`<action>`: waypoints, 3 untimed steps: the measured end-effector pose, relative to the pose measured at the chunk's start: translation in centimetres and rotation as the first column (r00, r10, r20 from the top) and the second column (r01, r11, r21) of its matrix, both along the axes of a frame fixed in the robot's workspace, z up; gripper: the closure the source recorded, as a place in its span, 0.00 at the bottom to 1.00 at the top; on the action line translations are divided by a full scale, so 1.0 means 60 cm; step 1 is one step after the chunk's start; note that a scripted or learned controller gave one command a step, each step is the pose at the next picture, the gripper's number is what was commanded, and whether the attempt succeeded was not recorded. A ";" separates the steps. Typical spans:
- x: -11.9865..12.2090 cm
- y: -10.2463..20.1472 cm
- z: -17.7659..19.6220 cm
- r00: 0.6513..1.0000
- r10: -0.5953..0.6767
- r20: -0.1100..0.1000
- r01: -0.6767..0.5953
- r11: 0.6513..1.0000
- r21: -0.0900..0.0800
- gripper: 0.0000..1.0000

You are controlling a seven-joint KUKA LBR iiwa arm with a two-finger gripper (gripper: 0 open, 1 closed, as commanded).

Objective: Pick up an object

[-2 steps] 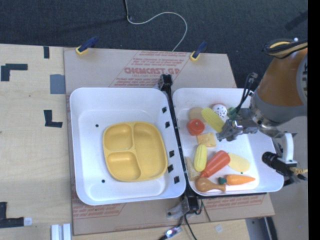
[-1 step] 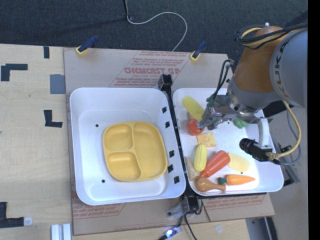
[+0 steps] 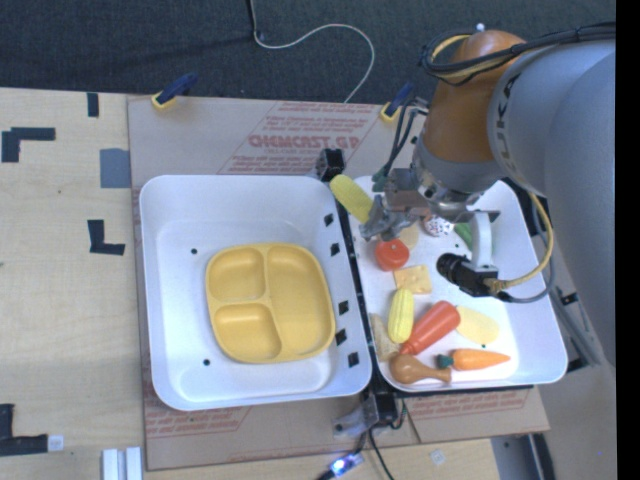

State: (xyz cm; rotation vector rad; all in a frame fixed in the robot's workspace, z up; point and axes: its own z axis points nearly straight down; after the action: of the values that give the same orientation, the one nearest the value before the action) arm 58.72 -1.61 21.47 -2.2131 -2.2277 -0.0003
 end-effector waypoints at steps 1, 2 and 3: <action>0.064 0.050 0.019 1.000 -0.001 0.003 0.001 1.000 0.000 1.00; 0.062 0.085 0.017 1.000 -0.004 0.000 0.004 1.000 -0.001 1.00; 0.075 0.085 -0.002 1.000 -0.005 -0.001 0.005 1.000 -0.003 1.00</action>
State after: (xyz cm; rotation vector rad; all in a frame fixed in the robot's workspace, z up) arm 63.22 3.46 21.36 -2.2193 -2.2233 0.0038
